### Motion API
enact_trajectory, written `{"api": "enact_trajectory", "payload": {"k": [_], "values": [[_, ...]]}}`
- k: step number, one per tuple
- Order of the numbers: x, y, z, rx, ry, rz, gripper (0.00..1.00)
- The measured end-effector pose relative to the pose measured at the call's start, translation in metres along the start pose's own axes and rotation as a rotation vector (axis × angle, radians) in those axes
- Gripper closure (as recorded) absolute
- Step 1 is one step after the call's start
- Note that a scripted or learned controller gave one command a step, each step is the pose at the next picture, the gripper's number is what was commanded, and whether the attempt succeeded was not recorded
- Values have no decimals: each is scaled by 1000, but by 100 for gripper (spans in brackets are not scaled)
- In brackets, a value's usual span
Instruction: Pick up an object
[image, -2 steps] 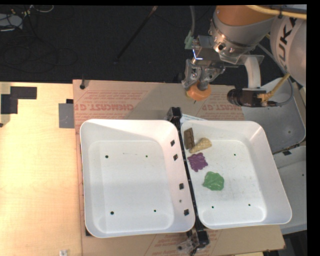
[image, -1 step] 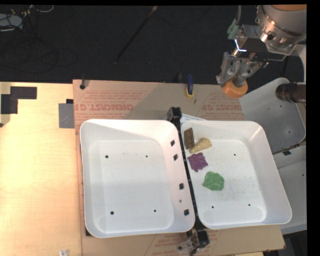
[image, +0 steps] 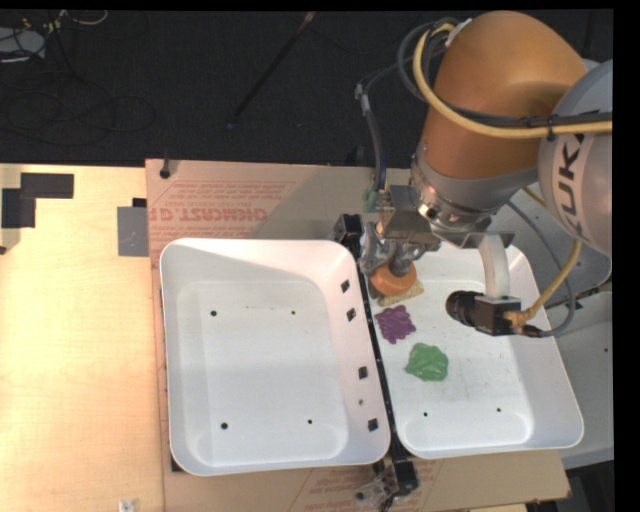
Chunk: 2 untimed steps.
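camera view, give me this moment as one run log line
end effector: low over orange object, right bin | purple piece, green piece: lying loose nearby | lift: not yet

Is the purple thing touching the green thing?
Apart. The camera view shows bare white bin floor between the purple thing and the green thing.

Two shallow white bins side by side: left bin (image: 190, 300), right bin (image: 540, 420), joined along a row of black clips (image: 362, 372). Beneath them, a brown cardboard sheet (image: 250, 200) printed with red lettering. To the left, a pale wooden bench (image: 70, 340) bearing black squares (image: 40, 195).
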<state>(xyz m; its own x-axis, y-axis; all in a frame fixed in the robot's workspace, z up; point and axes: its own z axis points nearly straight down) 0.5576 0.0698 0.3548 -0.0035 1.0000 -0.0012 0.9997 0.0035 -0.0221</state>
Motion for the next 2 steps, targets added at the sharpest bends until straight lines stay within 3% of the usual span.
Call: {"api": "enact_trajectory", "payload": {"k": [1,2], "values": [[-1,-61,35,-10,0,5,100],[104,-44,-42,-27,5,-9,100]]}}
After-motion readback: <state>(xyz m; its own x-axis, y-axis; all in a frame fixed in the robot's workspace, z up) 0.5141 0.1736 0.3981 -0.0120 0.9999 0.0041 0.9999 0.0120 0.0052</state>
